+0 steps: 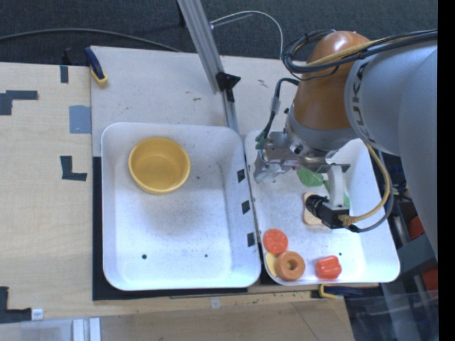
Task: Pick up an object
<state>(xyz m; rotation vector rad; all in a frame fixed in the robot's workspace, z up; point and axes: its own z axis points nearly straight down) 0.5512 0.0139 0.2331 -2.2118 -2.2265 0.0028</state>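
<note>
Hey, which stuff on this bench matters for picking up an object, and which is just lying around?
For the job:
gripper
right bin
red-orange round piece
orange ring
red block
green piece
yellow bowl
left bin

Just lying about:
blue and yellow clamp
metal pole

- Bench (43,183): pale wood-toned top, with dark tape marks and a grey patch (80,118) towards the left.
- A lighter board (156,84) covers its middle.
- Two shallow white bins sit side by side on it: left bin (114,261), right bin (380,261), rims touching.
- Blue-and-yellow clamp (96,65) at the board's far left corner.
</note>
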